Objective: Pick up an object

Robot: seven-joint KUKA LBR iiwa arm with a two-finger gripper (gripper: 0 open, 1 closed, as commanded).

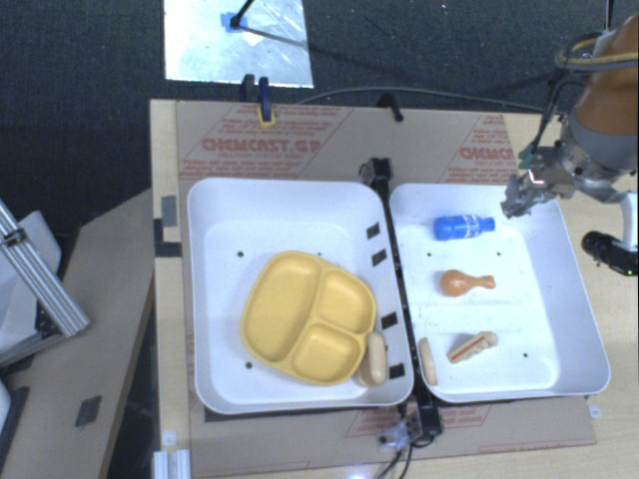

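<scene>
Brown board on bench (120, 267), dark carpet behind. Left bin (290, 203): yellow tray (305, 317). Right bin (554, 297): blue bottle (462, 228), drumstick (465, 283), hot dog (471, 346). Gripper (519, 196) over right bin's far edge, just right of bottle; cannot tell its grip state

Light is even and fairly bright over the middle of the frame, where the two white bins (300, 213) come close to overexposed and lose surface detail. Shadows are soft and short: a faint one lies under the yellow tray (305, 317) at lower centre. At upper left a silvery sheet (240, 28) throws patchy glare. The dark floor (80, 68) along the top and left shows visible grain. Overall sharpness is modest, with fine edges slightly soft; the arm (604, 108) at the upper right edge is smeared and its outlines are indistinct.
</scene>
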